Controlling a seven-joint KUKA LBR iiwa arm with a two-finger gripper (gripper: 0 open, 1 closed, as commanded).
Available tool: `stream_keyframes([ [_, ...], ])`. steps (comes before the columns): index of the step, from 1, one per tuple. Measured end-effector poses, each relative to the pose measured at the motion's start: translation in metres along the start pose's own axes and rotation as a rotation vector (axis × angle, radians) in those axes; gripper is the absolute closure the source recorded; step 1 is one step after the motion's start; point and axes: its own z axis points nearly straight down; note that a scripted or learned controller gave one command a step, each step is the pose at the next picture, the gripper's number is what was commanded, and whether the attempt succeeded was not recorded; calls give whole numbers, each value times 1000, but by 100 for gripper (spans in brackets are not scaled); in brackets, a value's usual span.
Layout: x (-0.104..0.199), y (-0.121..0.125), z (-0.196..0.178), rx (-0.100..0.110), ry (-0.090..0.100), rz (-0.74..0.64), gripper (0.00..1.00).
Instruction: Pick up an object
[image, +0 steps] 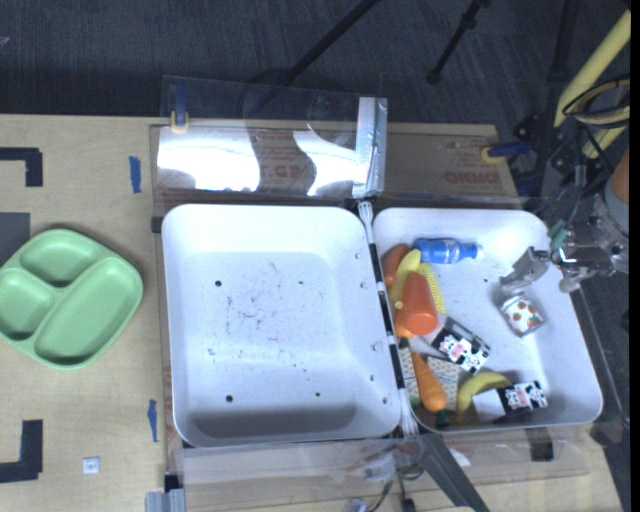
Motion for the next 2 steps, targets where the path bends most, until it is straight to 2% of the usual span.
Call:
stream_keyframes([
  [1,-47,27,125,-1,0,41,0],
  [2,-54,27,164,-6,10,56,0],
])
